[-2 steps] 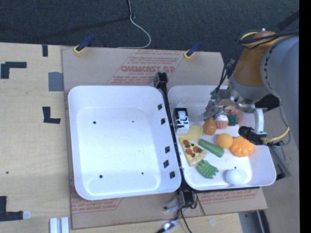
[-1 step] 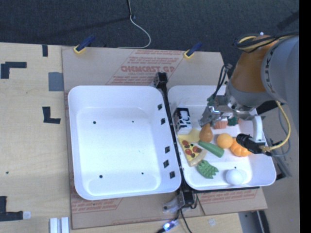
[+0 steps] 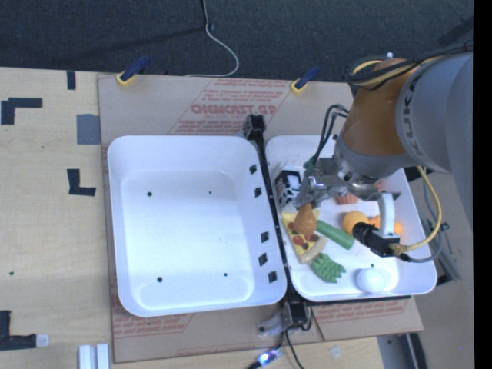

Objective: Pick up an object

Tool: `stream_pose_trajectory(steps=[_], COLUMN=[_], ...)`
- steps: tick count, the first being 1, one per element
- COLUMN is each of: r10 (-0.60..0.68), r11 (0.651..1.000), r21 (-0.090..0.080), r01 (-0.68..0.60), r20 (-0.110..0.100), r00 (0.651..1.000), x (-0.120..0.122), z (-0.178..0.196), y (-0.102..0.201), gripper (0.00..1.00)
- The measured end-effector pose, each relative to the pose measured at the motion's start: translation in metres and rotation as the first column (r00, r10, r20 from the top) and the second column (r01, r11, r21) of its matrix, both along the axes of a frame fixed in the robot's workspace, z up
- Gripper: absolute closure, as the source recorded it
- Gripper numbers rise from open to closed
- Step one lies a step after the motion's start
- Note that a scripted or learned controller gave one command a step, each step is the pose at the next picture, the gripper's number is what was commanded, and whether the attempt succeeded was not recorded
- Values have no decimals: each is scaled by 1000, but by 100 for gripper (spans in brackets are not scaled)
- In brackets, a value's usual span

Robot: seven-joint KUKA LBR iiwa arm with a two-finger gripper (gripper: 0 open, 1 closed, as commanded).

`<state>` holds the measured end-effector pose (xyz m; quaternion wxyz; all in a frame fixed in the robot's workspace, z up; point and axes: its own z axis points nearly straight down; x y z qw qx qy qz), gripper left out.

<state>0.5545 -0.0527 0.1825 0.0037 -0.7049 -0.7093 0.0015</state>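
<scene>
— Nearest us, at the near edge of the right bin, sits a white ball, with a green leafy toy just to its left.

— And the arm?

— It reaches in from the right, orange band over the far part of that bin. The gripper hangs low at the bin's left side, above a brown piece that lies on a pizza slice. Whether its fingers are apart or together, I can't tell from here, and I see nothing held between them.

— What else is in there?

— A green stick slants right of the brown piece, and an orange ball lies just beyond it, near the arm's black fitting.

— The left bin?

— White, side by side with the other on the cardboard-covered surface.
</scene>
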Motion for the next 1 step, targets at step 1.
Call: stream_pose_trajectory(steps=[1], r10=[2], r11=[1000], r21=[-2], r01=[-2], r20=[3], r00=[1000], x=[16], z=[13], y=[69], gripper=[100])
